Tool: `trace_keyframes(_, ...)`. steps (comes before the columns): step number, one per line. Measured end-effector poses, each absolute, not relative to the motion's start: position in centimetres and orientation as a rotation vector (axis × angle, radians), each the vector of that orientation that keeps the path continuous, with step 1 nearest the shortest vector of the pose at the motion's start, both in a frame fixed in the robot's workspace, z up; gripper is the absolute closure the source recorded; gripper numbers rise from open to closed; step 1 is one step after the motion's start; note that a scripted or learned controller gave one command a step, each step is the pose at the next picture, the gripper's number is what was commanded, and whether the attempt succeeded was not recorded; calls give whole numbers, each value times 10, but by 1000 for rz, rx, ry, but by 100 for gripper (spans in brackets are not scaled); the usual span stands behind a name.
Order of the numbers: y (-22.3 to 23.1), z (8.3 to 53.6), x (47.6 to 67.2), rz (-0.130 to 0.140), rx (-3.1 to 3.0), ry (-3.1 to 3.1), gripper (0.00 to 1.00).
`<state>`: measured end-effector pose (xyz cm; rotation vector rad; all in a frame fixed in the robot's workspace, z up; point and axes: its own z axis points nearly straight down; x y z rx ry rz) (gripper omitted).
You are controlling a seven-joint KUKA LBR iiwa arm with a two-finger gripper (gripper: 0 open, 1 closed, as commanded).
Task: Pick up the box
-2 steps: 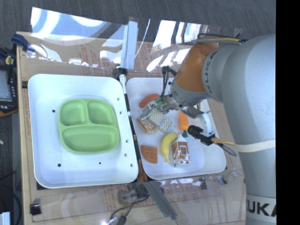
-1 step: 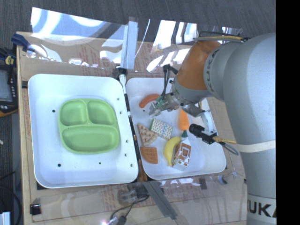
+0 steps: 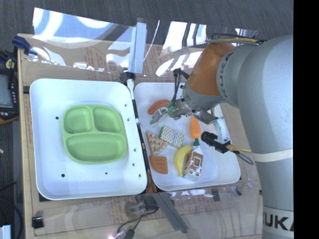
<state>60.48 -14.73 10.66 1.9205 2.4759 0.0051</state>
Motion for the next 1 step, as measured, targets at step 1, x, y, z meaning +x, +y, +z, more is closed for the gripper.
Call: trace_keyframes(1,-172,92,556,-2,1945,2470,0)
